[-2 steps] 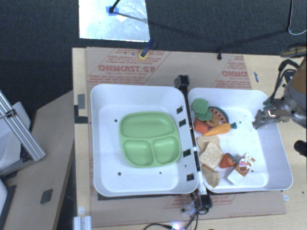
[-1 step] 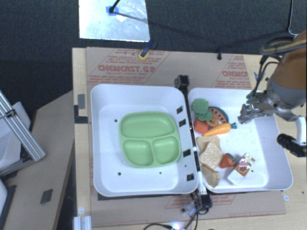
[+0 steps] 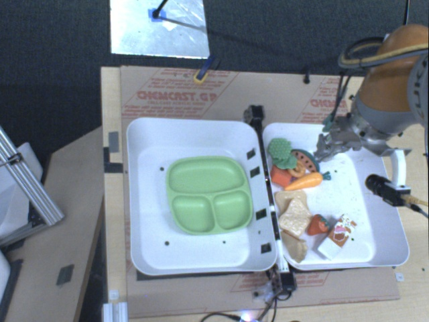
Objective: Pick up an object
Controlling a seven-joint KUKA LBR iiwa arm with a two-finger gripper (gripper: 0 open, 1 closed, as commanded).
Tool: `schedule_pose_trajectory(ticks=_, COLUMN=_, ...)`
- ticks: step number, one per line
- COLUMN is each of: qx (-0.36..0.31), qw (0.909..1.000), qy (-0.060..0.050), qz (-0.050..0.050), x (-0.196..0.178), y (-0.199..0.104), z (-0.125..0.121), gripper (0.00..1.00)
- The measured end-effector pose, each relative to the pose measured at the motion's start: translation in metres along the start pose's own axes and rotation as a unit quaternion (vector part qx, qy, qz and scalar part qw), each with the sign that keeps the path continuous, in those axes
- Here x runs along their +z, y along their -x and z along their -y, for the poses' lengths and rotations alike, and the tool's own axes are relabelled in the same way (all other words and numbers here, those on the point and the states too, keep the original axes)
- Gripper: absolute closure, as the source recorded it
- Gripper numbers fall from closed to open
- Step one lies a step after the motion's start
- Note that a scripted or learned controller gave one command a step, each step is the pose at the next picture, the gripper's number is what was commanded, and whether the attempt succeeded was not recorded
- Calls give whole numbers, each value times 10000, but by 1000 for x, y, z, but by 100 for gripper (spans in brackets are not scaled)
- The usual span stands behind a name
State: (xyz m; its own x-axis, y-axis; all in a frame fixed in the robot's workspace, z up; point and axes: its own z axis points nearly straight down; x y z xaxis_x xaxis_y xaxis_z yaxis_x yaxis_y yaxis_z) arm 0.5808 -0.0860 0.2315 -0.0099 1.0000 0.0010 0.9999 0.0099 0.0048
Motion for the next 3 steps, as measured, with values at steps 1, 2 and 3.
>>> schedule_pose_trajectory(ticks=1, qx=-3, qw=10000, qy=-5, qz=-3, x=-5, y=-53, z=-12, gripper=100)
schedule_pose_trajectory(ticks=2, qx=14, qw=10000, qy=-21, qz=3, x=15, y=-83, z=-21, gripper=100)
schedule_pose_trajectory(ticks=3, qx=46, qw=10000, qy=-18, qz=8, x=16, y=-74, z=-21, gripper=100)
